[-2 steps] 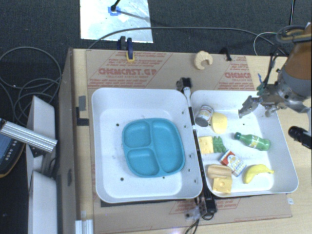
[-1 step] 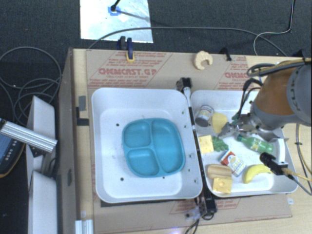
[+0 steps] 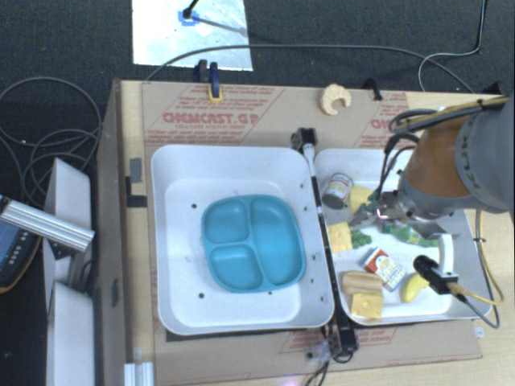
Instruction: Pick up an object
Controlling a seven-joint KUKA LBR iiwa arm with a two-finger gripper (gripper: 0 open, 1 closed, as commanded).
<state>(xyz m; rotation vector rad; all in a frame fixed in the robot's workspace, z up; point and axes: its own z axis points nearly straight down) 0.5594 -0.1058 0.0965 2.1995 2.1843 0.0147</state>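
Note:
My gripper point(image 3: 375, 212) reaches down into the right bin point(image 3: 460, 316) from the right, under the grey arm with its orange band point(image 3: 434, 161). It hangs over the bin's middle left, close to a yellow piece point(image 3: 359, 199) and some green pieces point(image 3: 360, 237). A small metal can point(image 3: 336, 190) lies just left of it. Nearer the front lie a yellow cheese wedge point(image 3: 339, 236), a red and white box point(image 3: 385, 268), a tan bread roll point(image 3: 360, 281), a cheese block point(image 3: 367, 305) and a yellow fruit point(image 3: 412, 289). Nothing shows between the fingers.
The left bin point(image 3: 181, 175) holds a blue divided plate point(image 3: 253, 242). A tan croissant-shaped toy point(image 3: 335, 98) lies on the cardboard behind the bins. A black divider rail point(image 3: 320, 223) runs between the two bins.

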